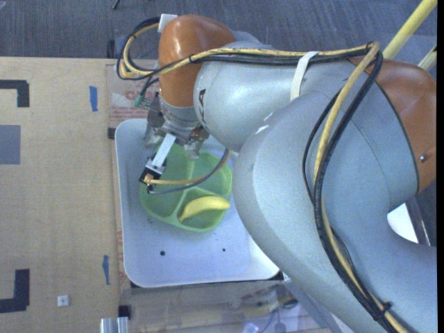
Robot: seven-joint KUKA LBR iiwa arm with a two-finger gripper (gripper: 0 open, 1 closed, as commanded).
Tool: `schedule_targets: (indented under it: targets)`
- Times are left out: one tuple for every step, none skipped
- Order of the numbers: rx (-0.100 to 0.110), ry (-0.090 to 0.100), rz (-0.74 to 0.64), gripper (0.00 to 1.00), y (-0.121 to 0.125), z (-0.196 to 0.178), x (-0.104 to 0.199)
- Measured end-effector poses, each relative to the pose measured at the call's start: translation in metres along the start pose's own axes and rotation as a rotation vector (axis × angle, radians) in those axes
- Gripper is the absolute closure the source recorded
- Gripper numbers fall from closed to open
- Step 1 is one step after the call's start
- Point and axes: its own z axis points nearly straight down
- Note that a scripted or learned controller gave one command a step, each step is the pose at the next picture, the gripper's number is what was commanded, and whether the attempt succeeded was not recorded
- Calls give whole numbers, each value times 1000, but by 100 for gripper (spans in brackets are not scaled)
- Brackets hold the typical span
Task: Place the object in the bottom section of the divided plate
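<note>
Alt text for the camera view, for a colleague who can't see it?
A yellow banana lies in the lower section of a green divided plate in a white bin. The grey arm covers the plate's upper part.

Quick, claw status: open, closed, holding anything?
Claw: cannot be told from this view; it hangs over the plate. The yellow object lies in the plate, apart from the claw.

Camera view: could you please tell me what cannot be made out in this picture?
- Plate: in the camera view, its upper part is hidden under the arm.
- Bin: its right side is covered by the arm.
- Yellow piece in the plate's bottom section: too blurred to identify.
</note>
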Motion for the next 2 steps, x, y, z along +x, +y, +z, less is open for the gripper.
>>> schedule_targets:
  targets:
    - [7,-12,446,0,19,-56,-60]
    - [7,-12,438,100,18,-66,-57]
